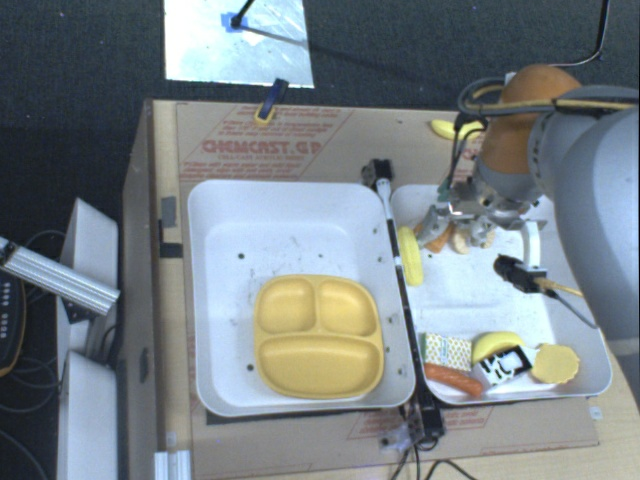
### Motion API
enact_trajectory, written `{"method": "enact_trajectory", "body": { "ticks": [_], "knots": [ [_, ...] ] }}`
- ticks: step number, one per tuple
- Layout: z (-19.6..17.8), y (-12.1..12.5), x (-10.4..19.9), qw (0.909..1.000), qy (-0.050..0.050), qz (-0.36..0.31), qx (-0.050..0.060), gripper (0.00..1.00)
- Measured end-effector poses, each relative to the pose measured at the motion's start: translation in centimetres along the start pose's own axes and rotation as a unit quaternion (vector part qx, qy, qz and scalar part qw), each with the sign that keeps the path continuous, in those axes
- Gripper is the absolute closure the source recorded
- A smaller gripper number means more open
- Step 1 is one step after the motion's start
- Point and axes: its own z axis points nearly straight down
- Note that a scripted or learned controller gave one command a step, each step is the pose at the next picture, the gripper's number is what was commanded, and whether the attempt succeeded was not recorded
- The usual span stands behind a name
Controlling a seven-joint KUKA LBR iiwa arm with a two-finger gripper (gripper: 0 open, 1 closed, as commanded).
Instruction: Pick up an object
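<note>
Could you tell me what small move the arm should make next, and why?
Probably a short descent. The gripper hovers at the right bin's upper-left corner over a small tan object, with the yellow banana-like piece just beside it, so lowering straight onto the tan item seems sensible.

We see a small tan-and-orange object (458,238) lying near the far end of the right bin (470,308), just beside a yellow banana-shaped piece (409,256) along the bin's left wall.
</note>
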Motion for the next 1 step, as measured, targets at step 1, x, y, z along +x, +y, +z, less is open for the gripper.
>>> {"method": "enact_trajectory", "body": {
  "ticks": [1],
  "knots": [
    [-0.17,0.58,0.89,0.9998,-0.005,-0.001,-0.019,0.0]
  ]
}}
